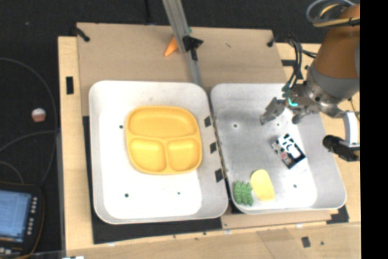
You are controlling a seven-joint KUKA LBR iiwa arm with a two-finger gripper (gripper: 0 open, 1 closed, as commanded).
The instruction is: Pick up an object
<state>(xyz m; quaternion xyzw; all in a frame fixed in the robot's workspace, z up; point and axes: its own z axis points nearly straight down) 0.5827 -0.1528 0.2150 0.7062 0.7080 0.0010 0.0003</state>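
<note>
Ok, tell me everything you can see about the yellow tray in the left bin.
The yellow tray looks like smooth plastic with rounded corners. It has three compartments: one long one along the far side and two smaller ones nearer the camera. It lies flat, right side up, near the middle of the left bin, with nothing in it or touching it.

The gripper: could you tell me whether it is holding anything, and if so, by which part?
Nothing is held. The gripper hangs open over the right bin, with nothing between its fingers; the black-and-white item lies apart, below it.
</note>
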